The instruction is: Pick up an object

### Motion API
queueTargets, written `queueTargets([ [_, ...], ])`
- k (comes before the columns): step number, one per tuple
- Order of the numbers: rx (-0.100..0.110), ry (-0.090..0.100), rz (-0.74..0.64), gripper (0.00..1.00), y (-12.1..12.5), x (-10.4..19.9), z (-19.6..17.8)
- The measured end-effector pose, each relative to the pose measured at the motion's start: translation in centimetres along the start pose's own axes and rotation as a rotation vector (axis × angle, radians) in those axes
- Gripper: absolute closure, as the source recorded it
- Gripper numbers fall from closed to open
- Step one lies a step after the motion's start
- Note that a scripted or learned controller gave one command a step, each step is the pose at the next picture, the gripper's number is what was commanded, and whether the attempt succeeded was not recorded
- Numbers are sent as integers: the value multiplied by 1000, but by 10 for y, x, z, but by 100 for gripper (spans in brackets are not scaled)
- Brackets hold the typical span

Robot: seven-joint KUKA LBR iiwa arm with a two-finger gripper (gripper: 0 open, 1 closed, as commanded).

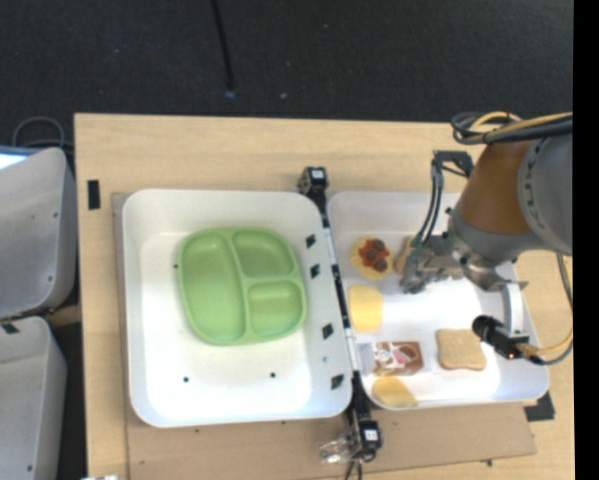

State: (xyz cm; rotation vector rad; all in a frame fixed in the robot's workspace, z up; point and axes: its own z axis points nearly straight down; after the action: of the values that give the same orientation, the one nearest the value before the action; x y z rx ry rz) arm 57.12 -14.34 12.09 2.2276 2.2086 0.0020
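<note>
The right bin [419, 208] holds several food items: a yellow piece with red berries [372, 255], a pale yellow block [366, 308], a brown and white packet [397, 357], a slice of toast [460, 349] and a yellow wedge [394, 393]. My gripper [415, 273] hangs low over the middle of this bin, just right of the berry piece and above the yellow block. The wrist hides its fingertips. Nothing shows between them.
The left bin [149, 368] bears a green divided plate [243, 285]. A row of black clips [331, 298] lines the wall between the bins. The arm's grey body and orange band [499, 193] cover the right bin's far right corner.
</note>
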Motion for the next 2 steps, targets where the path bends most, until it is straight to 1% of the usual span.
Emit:
queueTargets([
  [1,-3,1,-11,100,-1,6,-60],
  [2,-5,-1,-10,100,-1,-1,-124],
])
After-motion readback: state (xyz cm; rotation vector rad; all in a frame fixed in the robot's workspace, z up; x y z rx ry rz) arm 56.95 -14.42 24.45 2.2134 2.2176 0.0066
